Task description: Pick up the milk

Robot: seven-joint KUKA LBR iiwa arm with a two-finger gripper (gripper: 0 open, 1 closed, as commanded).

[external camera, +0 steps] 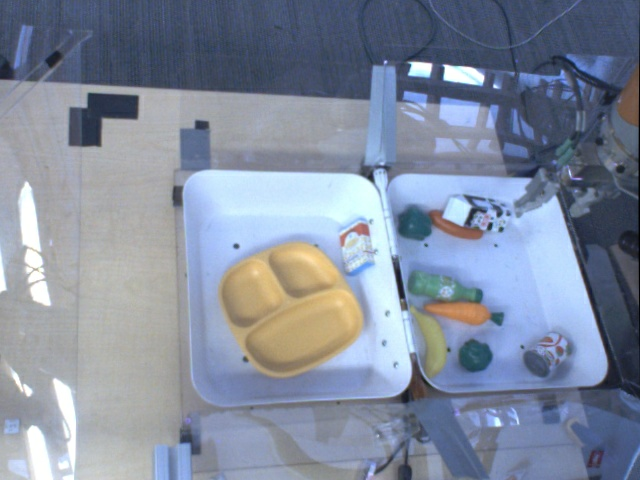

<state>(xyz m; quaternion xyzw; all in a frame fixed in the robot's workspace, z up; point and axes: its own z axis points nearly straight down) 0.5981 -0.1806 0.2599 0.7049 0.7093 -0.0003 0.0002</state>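
Right now milk carton sits at 3 o'clock in left bin; prob. light, stiff cardboard, grab flat sides; gripper w/ fingers apparently apart.

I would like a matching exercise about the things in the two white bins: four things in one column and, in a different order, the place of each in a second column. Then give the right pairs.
Things:
1. yellow divided plate
2. banana
3. can
4. black-and-white milk carton

Places:
A. right bin, far side, next to the gripper
B. right bin, near-left corner, along the wall
C. left bin, in the middle
D. right bin, near-right corner, on its side

Pairs: 1-C, 2-B, 3-D, 4-A
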